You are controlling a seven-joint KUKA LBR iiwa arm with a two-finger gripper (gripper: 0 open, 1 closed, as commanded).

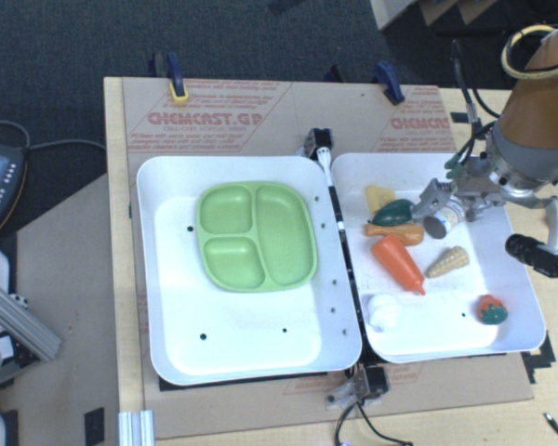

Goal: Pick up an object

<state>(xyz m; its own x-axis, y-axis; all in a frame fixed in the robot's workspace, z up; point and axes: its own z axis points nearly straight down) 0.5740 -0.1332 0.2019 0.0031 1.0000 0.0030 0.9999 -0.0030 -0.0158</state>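
Gripper: the gripper [439, 214] hangs low in the right bin [530, 328], near its far edge, above the cluster of toy food.
Fingers: too blurred and foreshortened to tell how they stand; nothing is visibly held between them.
Nearest pick: a dark green vegetable [391, 214] lies just beside the gripper on its left, touching an orange piece [397, 234] beneath it.
Other candidates: a yellow piece [379, 197] toward the far edge, a carrot [400, 264] mid-bin, a cone [448, 262] next to it, a white object [384, 310] near the front edge, a strawberry [490, 309] toward the front right corner.
Left bin: the left bin [167, 342] carries a green divided plate [257, 236], well apart from the arm.
Risk, crowding: the green vegetable and orange piece touch, so a closing grip could catch both or nudge one away.
Risk, shape: rounded, tapered toys may squirt out sideways.
Risk, wall: a descent this near the far wall could clip the rim.
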